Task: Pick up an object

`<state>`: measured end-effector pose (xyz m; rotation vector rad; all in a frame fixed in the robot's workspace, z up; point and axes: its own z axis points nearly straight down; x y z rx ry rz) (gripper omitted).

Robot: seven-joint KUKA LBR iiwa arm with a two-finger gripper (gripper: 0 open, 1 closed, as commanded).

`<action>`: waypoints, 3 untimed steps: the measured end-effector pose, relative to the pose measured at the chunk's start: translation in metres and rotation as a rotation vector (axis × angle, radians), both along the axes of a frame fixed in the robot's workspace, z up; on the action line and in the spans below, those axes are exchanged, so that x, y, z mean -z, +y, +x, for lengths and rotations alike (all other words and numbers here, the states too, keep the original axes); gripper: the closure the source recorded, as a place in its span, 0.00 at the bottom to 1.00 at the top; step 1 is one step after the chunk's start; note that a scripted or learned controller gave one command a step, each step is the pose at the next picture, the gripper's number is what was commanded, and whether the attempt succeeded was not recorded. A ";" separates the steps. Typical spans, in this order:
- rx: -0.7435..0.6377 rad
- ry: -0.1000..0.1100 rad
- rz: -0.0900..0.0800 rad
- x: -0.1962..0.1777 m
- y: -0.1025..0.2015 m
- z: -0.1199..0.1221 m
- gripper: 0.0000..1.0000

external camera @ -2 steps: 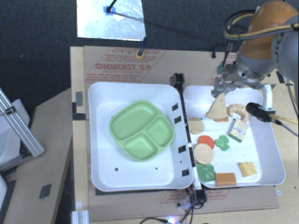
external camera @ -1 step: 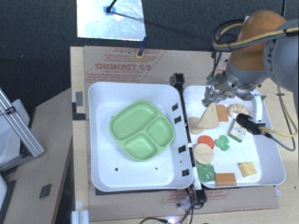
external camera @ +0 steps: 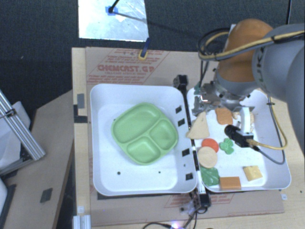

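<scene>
A green divided plate [external camera: 144, 133] lies in the left white bin [external camera: 102, 128], on brown cardboard [external camera: 126, 68].

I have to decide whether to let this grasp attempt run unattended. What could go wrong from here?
1. The gripper sits in the right bin's far left corner, so it may strike the bin wall or the divider.
2. The tan wedge, red disc and beige disc lie packed together; a grasp may nudge neighbours or miss.
3. The yellow cable droops over the bin and could snag.

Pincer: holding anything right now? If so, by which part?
Cannot be told. The pincer sits low over the right bin, just above the tan wedge, and the wrist hides whether anything is gripped.
</scene>
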<state>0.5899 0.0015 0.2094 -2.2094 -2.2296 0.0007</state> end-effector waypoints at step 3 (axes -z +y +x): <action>0.008 -0.005 -0.001 -0.021 0.071 -0.049 1.00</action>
